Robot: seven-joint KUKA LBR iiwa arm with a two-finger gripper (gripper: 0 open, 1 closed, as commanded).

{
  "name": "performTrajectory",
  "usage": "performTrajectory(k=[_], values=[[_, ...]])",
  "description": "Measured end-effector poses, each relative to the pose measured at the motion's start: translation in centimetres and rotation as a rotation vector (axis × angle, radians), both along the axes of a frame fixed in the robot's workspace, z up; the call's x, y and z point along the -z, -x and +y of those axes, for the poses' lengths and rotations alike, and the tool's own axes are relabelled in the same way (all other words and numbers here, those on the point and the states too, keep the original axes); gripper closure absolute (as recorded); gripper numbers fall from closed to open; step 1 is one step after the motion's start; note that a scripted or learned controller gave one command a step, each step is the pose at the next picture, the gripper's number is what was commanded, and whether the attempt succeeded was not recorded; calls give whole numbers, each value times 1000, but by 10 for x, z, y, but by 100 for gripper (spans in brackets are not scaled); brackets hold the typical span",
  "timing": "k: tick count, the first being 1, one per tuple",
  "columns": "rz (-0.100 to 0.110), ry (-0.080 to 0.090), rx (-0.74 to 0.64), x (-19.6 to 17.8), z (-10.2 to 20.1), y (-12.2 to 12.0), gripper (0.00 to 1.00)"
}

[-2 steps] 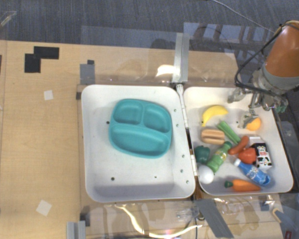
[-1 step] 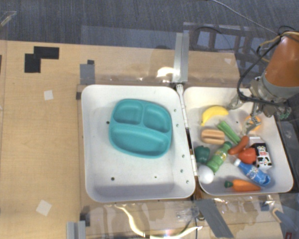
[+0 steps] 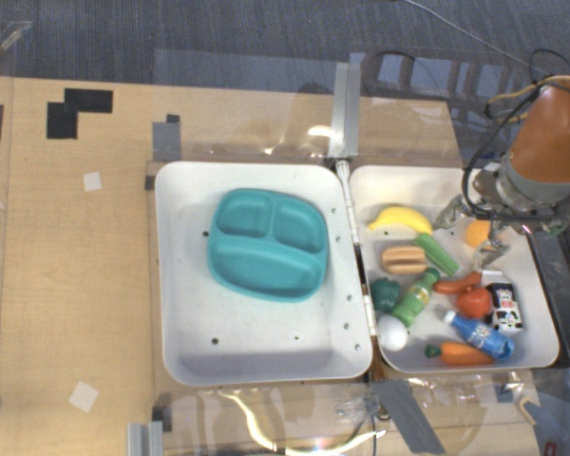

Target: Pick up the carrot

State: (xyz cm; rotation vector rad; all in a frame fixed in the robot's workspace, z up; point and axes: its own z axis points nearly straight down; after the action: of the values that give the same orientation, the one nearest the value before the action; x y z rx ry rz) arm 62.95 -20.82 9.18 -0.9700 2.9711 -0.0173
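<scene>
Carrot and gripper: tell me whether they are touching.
Apart. The camera view shows the carrot lying at the near edge of the right bin, while the gripper hangs over the bin's far part, with other toys between them.

Arm [image 3: 551, 141] cut off at right edge; orange item [image 3: 478, 233] partly hidden.

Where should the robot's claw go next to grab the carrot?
Probably toward the near edge of the right bin. The gripper hangs over the bin's far part, by the banana, while the carrot lies at the near edge beside the blue bottle. It likely has to get above the carrot before lowering.
</scene>
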Motion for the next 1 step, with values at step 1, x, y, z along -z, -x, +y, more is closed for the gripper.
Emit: performTrajectory(k=[1], values=[[4,1,-159,2,1,31,0]])
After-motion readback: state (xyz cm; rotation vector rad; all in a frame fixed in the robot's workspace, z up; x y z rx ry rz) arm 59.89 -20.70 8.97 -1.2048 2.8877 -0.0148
